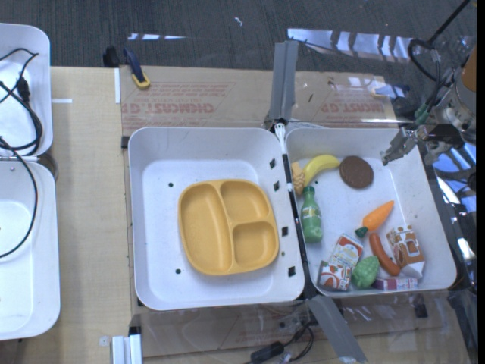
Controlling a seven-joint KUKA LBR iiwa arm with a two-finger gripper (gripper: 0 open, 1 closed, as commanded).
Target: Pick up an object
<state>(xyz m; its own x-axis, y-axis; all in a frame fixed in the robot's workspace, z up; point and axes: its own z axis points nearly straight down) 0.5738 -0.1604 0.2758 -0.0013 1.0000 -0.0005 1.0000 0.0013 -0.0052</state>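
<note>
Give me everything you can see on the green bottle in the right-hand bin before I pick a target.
The small green plastic-looking bottle lies on its side on the floor of the right white bin, close to the bin's left wall. Its narrow cap end points toward the far side, ending just below the yellow banana. A pale label patch shows on its middle. Whether it touches the wall or the banana is unclear. Nothing rests on it.

A single fixed camera looks down at a slant from above the surface (83,203), set far enough back to take in both white bins whole: the left bin (148,226) near centre frame, the right bin (432,203) toward the right side. Dark floor runs along the top of the frame, and the arm (455,105) enters from the upper right.
</note>
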